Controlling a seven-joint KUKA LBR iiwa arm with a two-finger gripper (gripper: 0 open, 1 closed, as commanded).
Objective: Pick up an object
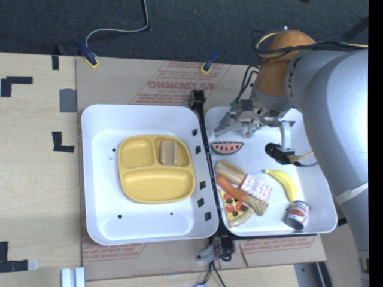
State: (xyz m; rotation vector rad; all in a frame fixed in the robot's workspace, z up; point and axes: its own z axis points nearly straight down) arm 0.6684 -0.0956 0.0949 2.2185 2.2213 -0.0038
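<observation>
My gripper (235,129) hangs over the far left part of the right bin (320,211), just above a watermelon slice (228,147). Its fingers stand open and nothing is between them. Nearer the front lie a hot dog (231,173), a red-and-white packet (256,188), a pizza slice (234,208), a banana (286,183) and a small can (297,214). All of these lie apart from the gripper.
The left bin (99,160) holds a yellow divided plate (155,181) with a tan piece (169,152) in its far right compartment. The ridge where the two bins meet (203,160) runs just left of the gripper. The grey arm (335,112) covers the right bin's far right side.
</observation>
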